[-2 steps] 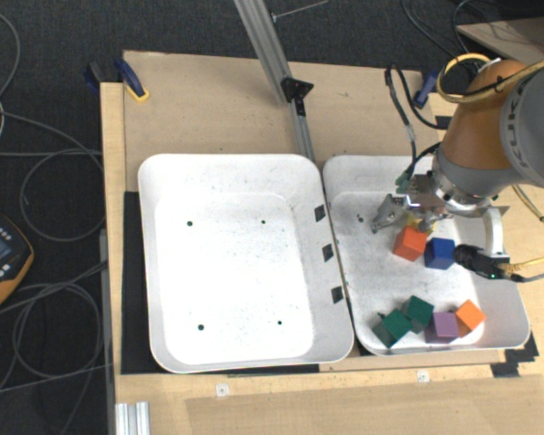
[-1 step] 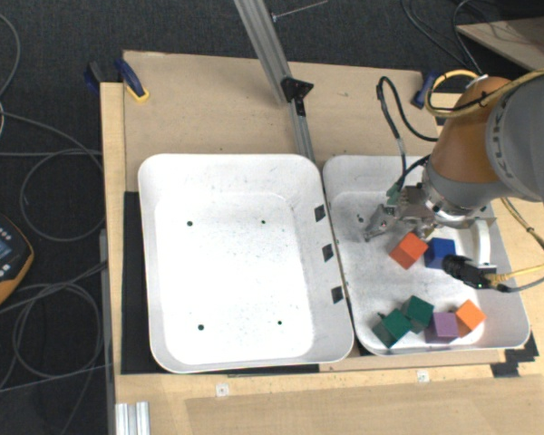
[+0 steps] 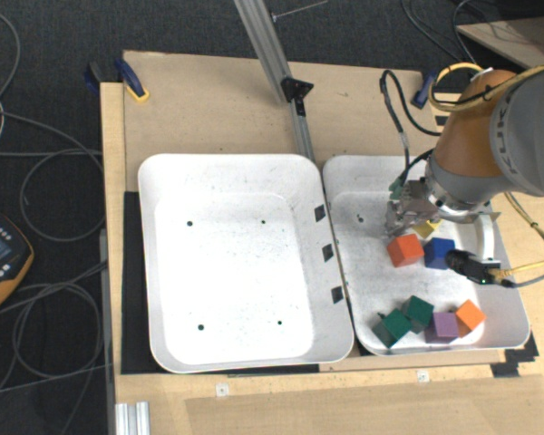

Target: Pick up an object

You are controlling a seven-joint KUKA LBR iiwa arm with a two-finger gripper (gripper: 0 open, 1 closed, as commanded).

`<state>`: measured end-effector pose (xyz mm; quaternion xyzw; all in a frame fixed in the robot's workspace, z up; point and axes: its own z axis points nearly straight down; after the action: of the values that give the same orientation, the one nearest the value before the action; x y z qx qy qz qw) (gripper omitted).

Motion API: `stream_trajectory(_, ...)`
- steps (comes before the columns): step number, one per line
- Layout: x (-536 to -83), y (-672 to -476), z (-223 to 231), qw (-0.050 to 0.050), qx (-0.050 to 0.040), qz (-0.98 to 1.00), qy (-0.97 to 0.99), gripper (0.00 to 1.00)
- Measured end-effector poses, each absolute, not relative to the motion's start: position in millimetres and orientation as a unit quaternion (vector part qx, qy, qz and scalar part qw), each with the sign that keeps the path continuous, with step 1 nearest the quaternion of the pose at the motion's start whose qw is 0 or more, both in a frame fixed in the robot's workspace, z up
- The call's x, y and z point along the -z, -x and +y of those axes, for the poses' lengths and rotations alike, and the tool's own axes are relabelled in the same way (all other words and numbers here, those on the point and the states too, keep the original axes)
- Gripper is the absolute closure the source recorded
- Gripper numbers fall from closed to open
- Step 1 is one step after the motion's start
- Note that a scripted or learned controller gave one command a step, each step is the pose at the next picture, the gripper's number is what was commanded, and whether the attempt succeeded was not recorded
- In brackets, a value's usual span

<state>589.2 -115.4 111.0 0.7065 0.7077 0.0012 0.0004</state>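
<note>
The arm (image 3: 499, 134) enters from 3 o'clock, its upper part cut off by the frame edge; the orange band and grey wrist cover the 1 o'clock corner of the right bin (image 3: 363, 188). The gripper (image 3: 406, 223) hangs low over that bin, just inside its upper half. The finger ends merge into a dark cluster of metal and cable, so whether they stand apart or together cannot be told, and nothing can be made out between them.

Orange-red cube (image 3: 404, 250): on the bin floor directly at 6 o'clock of the gripper, just beside the tips; contact cannot be judged. Yellow block (image 3: 425, 229): mostly hidden under the wrist, only a corner visible at 3 o'clock of the gripper. Blue cube (image 3: 438, 252): just beside the orange-red cube, at its 3 o'clock, partly overlapped by a black cable fitting (image 3: 467, 265).

Toward the 5 o'clock corner of the bin, well apart from the gripper, lie two dark green blocks (image 3: 406, 319) touching one another, a purple cube (image 3: 445, 324) and a small orange cube (image 3: 470, 314), packed close; exact contacts among them are hard to read.

The left bin (image 3: 163, 188) sits alongside at 9 o'clock, its floor showing dark specks.
</note>
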Motion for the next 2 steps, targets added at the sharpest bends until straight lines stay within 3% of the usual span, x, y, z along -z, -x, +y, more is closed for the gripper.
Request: stream_trajectory(2, -217, -602.9, -113, 0.003, -0.0025, 0.708, -0.706, 1.0)
